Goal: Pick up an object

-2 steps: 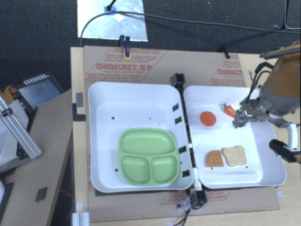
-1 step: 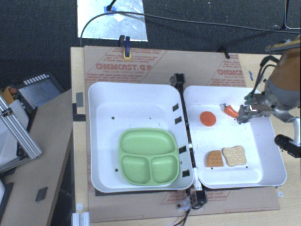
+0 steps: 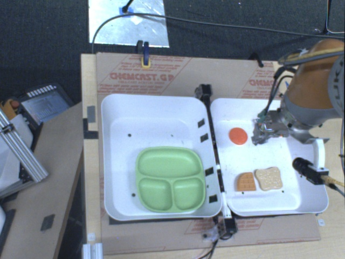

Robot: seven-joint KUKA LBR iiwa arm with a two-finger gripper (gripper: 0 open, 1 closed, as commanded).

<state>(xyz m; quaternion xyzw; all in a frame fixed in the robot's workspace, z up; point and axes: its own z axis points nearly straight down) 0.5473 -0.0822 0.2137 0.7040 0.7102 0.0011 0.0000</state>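
A: Where's the end effector point(image 3: 262, 129)?
B: In the right bin point(image 3: 307, 198), just right of the orange disc point(image 3: 238, 136), low over the floor. I can't tell how far open it is or whether it grips anything.
A: What else?
B: Toast point(image 3: 269, 178) and a waffle point(image 3: 246, 182) lie touching, nearer than the disc. A green tray point(image 3: 170, 178) sits in the left bin point(image 3: 124, 128).
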